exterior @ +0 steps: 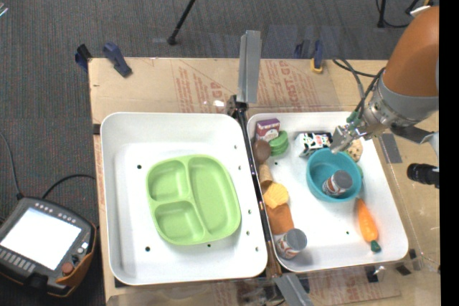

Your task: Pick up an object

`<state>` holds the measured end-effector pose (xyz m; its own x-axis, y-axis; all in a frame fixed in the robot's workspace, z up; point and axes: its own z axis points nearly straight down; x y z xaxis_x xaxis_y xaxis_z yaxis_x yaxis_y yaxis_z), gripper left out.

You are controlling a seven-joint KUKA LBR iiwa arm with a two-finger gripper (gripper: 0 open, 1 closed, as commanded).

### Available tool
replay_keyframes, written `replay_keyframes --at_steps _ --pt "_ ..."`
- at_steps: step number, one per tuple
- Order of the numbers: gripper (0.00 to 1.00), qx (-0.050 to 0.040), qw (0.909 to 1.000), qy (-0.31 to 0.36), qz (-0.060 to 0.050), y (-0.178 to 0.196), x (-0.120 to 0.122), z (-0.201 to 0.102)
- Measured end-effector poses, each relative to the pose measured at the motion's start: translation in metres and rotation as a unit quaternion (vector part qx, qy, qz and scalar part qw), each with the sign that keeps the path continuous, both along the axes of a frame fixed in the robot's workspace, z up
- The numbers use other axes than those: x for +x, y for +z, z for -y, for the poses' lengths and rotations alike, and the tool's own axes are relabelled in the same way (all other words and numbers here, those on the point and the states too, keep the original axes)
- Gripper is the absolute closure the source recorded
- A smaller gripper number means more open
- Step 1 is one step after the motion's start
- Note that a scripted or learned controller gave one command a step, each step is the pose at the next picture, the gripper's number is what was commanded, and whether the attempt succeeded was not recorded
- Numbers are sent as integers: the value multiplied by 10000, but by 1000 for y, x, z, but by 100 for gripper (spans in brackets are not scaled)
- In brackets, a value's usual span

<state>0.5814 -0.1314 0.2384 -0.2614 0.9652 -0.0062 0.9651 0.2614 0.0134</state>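
1. Far left of my gripper, the green tray sits alone in its bin.
2. Just left lies the black-and-white carton, my likeliest pick.
3. Directly below, the blue bowl cradles a can.
4. Fingers appear spread, pinching nothing.

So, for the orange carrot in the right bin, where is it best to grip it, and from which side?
Grip the carrot across its thick orange middle, coming straight down from above. It lies flat on the right bin floor, long and narrow, so fingers closing across its short width should fit. There is bare floor on both long sides; the teal bowl is close to its upper end, so stay away from there.
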Motion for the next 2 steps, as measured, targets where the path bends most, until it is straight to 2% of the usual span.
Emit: replay_keyframes --at_steps 1,2 --pt "100 17 9978 -660 -63 49 64 -52" --pt "100 10 9976 -687 3 -119 67 20"
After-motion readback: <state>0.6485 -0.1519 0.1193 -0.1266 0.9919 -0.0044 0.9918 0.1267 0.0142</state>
